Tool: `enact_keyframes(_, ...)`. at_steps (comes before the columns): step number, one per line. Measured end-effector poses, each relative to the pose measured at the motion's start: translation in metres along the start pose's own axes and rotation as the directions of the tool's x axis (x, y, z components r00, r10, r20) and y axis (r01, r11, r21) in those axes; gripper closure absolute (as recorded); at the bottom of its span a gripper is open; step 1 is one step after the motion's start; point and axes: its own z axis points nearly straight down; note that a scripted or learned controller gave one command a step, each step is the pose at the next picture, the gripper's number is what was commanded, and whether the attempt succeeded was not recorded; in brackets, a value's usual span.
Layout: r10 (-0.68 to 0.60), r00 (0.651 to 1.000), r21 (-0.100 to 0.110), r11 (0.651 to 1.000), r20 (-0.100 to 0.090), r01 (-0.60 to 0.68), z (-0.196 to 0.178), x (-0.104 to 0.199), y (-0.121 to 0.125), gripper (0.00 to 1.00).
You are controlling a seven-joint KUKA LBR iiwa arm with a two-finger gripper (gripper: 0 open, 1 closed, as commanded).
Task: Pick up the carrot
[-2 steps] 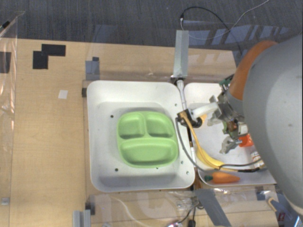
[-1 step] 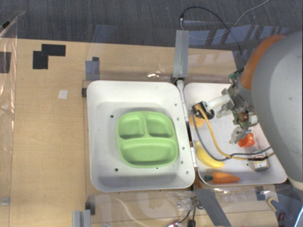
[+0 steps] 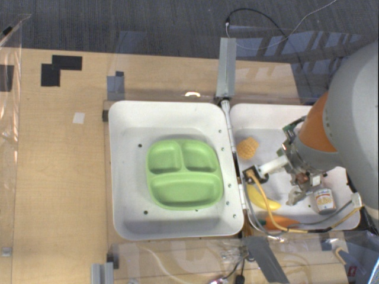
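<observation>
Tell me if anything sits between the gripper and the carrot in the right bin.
Nothing visible does. The gripper hangs above bare bin floor, and the carrot lies just below it in the view, against the near wall. The banana lies left of that path, touching the carrot; the small jar stands right.

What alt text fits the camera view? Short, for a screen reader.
A grey robot arm with an orange band reaches from the right into the right white bin, its gripper poised above a carrot, a banana, a round waffle-like cookie and a small can. The left white bin holds a green divided plate.
</observation>
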Motion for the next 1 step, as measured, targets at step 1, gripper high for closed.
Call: enact_keyframes(1, -0.340, 0.940, -0.011, 0.940, -0.009, 0.340, 0.0222, -0.0517, 0.0810, 0.00)
